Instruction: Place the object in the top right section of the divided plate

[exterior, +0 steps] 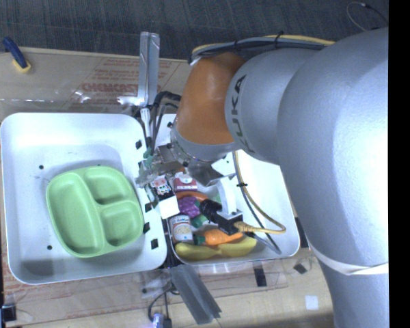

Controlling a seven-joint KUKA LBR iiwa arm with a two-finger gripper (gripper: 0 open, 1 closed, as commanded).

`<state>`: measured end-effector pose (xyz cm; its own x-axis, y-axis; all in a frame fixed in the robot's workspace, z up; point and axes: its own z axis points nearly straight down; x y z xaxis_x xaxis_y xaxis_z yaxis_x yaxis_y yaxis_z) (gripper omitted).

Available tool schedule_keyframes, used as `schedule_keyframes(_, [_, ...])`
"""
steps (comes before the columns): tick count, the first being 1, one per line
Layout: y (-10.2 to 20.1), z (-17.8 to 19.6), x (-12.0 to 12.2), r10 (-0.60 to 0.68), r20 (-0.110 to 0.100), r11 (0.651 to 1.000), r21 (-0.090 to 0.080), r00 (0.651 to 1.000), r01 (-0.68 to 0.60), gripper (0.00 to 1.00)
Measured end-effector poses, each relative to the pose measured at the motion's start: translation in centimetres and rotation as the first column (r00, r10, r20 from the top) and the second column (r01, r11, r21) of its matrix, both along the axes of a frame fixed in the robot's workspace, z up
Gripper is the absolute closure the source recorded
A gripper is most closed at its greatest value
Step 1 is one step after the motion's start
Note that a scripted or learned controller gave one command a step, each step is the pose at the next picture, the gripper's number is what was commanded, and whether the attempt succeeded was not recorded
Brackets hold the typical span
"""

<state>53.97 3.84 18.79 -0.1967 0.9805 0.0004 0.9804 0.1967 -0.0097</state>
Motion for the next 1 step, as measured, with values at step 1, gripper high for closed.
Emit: schedule_keyframes(1, [3.48,0.0,-4.9,0.179,0.0,0.984,0.002,0.984,-0.179,1.0])
